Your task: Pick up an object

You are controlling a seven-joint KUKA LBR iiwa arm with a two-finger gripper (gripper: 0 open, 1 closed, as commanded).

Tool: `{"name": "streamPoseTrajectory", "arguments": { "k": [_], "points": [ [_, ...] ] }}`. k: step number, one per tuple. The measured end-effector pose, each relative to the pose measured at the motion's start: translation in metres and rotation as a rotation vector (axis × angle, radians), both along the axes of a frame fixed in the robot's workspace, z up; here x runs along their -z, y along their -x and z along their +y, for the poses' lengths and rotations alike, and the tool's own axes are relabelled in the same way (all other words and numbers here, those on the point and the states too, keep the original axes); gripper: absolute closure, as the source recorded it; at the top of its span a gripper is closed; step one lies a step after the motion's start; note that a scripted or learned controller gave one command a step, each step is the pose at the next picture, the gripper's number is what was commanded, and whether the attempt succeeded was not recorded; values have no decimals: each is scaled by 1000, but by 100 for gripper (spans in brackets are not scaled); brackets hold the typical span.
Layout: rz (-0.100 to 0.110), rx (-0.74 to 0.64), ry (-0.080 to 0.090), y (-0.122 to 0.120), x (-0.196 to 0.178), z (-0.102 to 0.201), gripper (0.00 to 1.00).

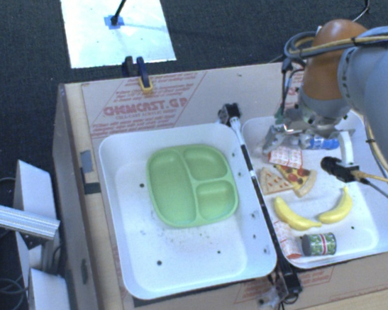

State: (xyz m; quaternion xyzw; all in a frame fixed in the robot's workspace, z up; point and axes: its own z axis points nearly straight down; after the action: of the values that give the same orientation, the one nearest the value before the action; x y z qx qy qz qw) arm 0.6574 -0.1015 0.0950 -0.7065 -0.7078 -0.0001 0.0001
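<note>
My gripper (pixel 286 136) hangs low over the far part of the right bin (pixel 386 220), under the orange-banded wrist. Right beneath it lies a red-and-white patterned packet (pixel 285 157), partly covered by the gripper. A blue-and-white item (pixel 321 143) lies just to its right. In front of the packet rests a toy pizza slice (pixel 287 178). A yellow banana (pixel 314 215) curves across the middle of the bin. Near the front stands a small dark can (pixel 318 243) with a green label. I see nothing lifted off the bin floor.
The left bin (pixel 141 265) holds a green divided plate (pixel 191 185). A black-and-white divider rail (pixel 252 178) runs between the two bins. The grey arm fills the space to the upper right.
</note>
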Motion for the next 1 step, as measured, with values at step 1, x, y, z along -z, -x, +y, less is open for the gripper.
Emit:
{"name": "streamPoseTrajectory", "arguments": {
  "k": [1],
  "points": [
    [-7,0,2,58,8,-3,0]
  ]
}}
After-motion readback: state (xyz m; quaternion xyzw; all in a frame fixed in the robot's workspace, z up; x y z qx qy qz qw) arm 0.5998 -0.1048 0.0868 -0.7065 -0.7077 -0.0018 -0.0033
